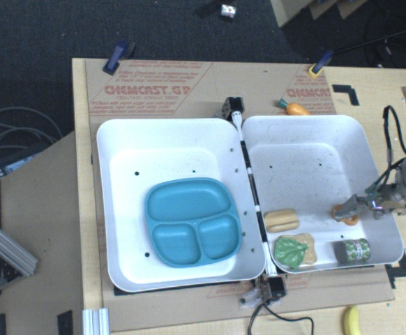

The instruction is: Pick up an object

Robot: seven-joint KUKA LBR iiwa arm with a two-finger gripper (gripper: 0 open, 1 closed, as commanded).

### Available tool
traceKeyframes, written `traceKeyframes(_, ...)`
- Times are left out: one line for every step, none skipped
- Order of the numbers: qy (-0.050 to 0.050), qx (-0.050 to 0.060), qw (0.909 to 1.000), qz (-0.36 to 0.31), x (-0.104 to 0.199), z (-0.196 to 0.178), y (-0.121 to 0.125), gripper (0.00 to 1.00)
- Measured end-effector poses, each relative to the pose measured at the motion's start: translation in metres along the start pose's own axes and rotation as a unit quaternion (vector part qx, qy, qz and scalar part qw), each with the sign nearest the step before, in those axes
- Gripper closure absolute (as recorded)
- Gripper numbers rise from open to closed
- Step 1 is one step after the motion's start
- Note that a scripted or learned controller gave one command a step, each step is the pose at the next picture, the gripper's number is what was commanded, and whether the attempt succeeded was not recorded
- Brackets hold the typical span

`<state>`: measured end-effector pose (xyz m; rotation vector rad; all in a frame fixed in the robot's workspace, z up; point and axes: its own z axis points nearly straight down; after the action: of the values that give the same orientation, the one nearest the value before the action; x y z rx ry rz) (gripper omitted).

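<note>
Reaching in low over the right rim of the right white plastic bin [370, 145], my arm shows little more than its wrist, with my gripper [348, 212] pointing left near that rim. Whether it is open or closed on anything I cannot tell; a small orange object [350, 220] sits right at its tip. Toward the bin's front edge lie a dark green labelled can [354, 250] on its side, a leafy green and tan sandwich toy [294, 251], and a tan bread-like block [281, 220]. The left white bin [119, 152] carries a smooth blue three-compartment plate [192, 220].
</note>
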<state>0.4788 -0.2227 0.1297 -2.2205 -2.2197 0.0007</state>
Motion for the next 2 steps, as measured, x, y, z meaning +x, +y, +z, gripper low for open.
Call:
traceKeyframes(-0.001,-0.002,1.0000,0.000,0.003,-0.031,0.001,0.00)
traceKeyframes(0.003,0.000,1.0000,-0.002,0.003,0.045,0.006,0.00)
